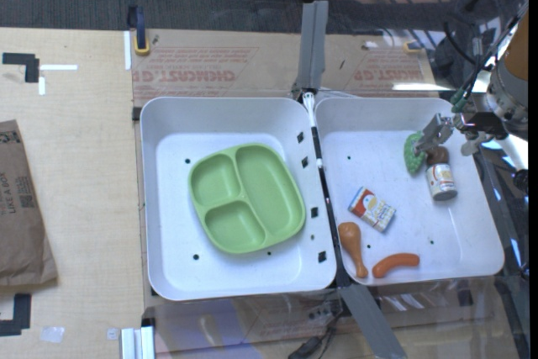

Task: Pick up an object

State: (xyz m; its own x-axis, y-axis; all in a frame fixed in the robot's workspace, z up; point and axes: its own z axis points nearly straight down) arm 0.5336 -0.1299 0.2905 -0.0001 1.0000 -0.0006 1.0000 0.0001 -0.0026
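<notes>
Two shallow white plastic bins, smooth, rounded corners, side by side: left bin [160,206] and right bin [471,248], rims touching along a grey divider.

Left bin: one green plate [246,198], glossy plastic, rounded rectangle with three compartments, tilted slightly, near the centre.

Right bin, five items counted:
- one green leafy toy [414,153], crinkled edges, at about 1 o'clock from bin centre
- one small can [442,182], cylindrical, metal-looking top, red-and-white label, just at 5 o'clock of the leafy toy
- one small carton [371,208], boxy, red and white print, lying flat near centre
- one drumstick [353,246], tan-orange, smooth, bulbous at top, at 7 o'clock
- one sausage [395,264], orange-red, smooth, curved, at 6 o'clock, just beside the drumstick's lower end

Gripper [435,137]: reaches in from 3 o'clock, low over the right bin's far right part, metal fingers angled toward the leafy toy and above the can. Fingers slightly apart, tips at the leafy toy's right edge; nothing visibly clamped between them.

Outside the bins: pale wooden bench [76,97], brown paper bag [21,206] at 9 o'clock, flat cardboard sheet [218,63] at 12 o'clock.
</notes>
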